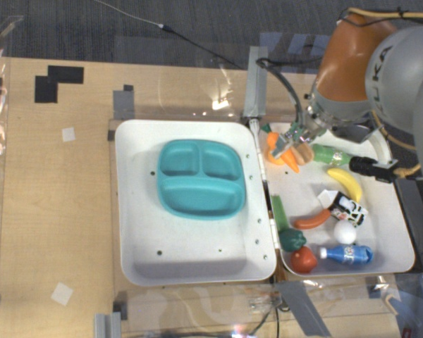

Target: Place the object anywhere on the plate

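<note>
We see the gripper point(294, 141) low over the upper left corner of the right bin point(402, 224), right above an orange carrot point(283, 153) that lies against the bin's left wall. Its tips sit so close to the carrot that we cannot tell how they stand, nor whether anything is caught between them. The teal plate point(199, 177), divided into compartments, rests in the middle of the left bin point(137, 252), well apart from the carrot. Elsewhere in the right bin we see a green bottle point(330, 155) just beside the gripper, a banana point(345, 182), a red sausage point(312, 221), a white ball point(345, 234), a blue bottle point(347, 255), and a red tomato point(303, 259) near the lower wall.
</note>
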You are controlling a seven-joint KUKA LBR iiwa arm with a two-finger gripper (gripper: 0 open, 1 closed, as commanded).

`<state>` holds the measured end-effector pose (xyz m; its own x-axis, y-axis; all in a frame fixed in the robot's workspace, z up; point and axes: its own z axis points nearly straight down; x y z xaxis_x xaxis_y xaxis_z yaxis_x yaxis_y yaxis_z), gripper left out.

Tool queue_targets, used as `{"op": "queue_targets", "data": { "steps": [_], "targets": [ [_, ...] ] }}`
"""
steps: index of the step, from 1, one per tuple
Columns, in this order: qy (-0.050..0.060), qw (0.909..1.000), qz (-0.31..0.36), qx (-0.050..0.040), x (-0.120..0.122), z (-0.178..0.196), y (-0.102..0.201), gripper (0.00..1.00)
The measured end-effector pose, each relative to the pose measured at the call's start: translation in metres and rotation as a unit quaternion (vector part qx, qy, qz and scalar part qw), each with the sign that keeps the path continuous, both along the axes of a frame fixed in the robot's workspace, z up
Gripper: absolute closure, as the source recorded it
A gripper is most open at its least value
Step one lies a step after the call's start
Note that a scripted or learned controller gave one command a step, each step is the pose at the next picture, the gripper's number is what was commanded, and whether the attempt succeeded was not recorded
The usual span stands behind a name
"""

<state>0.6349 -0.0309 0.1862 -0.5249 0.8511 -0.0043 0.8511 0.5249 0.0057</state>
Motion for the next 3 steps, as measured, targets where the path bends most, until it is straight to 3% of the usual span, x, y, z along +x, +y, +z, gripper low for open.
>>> {"op": "queue_targets", "data": {
  "steps": [1,2,3],
  "targets": [
    [0.001,0.9935,-0.114,0.0022,-0.017,-0.001,0.089,1.0],
    [0.0,0.9895,-0.145,0.0026,0.013,0.028,0.142,1.0],
    [0.0,0.9894,-0.146,0.0017,0.013,0.028,0.14,0.0]
  ]
}}
